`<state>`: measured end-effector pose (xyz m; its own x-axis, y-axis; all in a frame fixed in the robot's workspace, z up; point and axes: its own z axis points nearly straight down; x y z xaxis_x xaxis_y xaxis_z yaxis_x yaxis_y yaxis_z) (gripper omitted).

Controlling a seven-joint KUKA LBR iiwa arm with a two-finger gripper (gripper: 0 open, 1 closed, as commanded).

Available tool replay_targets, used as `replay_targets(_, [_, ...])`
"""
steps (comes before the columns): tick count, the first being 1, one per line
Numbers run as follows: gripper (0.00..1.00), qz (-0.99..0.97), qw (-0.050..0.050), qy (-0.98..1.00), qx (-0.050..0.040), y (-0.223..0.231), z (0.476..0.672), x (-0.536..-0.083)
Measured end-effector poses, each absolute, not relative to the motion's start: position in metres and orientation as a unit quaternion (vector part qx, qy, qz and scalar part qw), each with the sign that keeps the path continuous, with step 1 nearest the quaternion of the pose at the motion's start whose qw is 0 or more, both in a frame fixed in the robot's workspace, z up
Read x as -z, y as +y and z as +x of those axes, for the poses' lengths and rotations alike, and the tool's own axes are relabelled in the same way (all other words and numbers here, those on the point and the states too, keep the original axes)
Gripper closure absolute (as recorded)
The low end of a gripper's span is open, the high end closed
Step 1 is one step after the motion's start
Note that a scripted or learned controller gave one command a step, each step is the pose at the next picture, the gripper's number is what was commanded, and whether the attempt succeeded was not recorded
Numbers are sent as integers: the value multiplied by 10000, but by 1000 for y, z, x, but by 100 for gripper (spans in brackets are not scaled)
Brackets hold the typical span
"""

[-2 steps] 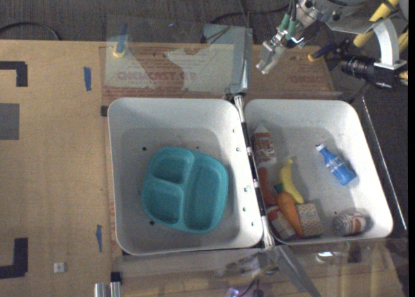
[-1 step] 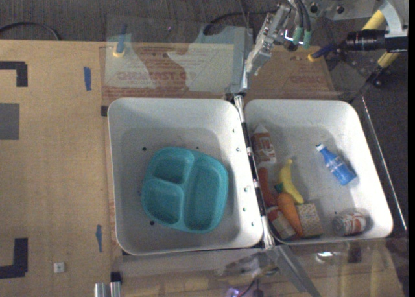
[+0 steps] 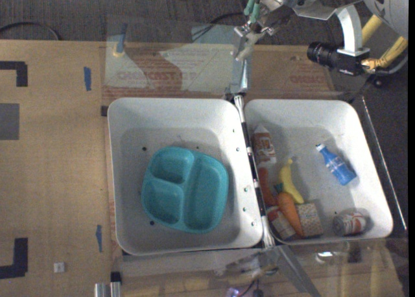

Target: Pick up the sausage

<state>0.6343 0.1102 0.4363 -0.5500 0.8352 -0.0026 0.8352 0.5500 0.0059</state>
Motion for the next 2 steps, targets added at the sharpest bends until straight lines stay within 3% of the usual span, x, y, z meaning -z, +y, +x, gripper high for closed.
replay_targets(1, [100, 6907, -3, 7231, 8, 142, 575, -435])
replay_targets(2, [100, 4682, 0, 8836, -1, 206, 543, -436])
